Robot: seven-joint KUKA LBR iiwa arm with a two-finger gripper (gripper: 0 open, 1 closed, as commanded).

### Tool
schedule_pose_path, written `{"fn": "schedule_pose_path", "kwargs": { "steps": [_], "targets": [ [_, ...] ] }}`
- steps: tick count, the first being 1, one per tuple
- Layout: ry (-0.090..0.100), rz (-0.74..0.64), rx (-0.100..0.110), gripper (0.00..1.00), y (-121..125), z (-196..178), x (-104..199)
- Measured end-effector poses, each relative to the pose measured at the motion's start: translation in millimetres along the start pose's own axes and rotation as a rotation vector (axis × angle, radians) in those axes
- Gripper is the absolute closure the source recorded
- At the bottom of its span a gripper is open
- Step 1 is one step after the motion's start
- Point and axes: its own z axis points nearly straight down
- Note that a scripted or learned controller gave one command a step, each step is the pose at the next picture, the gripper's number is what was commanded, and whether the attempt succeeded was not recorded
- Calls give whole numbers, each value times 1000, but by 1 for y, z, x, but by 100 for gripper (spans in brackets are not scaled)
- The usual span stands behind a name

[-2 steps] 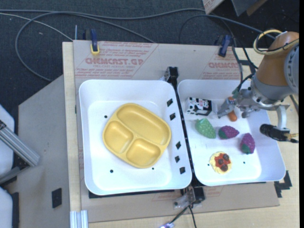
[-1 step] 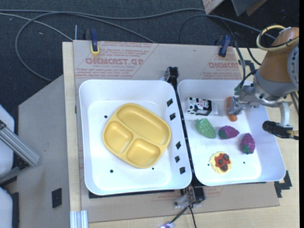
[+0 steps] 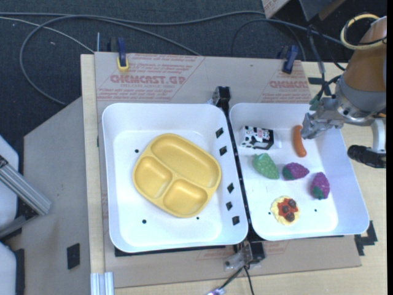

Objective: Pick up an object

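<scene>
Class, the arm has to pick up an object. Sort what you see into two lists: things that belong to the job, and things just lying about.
Belongs to the job:
end effector
sausage
cow toy
green fruit
purple fruit
grapes
pizza
right bin

Lying about:
yellow plate
left bin
clamps
cables

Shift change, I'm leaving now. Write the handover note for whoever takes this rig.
Gripper: low over the right bin, at the top end of the orange sausage toy; a grasp cannot be confirmed.
Right bin also holds a black-and-white cow toy, a green piece, two purple pieces and a small pizza toy.
Left bin: yellow divided plate.
Done: arm is at the sausage.
Left: grasp and lift one object.
</scene>
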Motion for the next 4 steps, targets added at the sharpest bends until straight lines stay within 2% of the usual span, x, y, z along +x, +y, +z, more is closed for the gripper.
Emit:
{"fn": "schedule_pose_path", "kwargs": {
  "steps": [1,2,4],
  "targets": [
    [0,1,0,100,2,-43,0],
    [4,-2,8,100,-24,-54,43],
    [5,-4,10,100,-70,-43,155]
  ]
}}
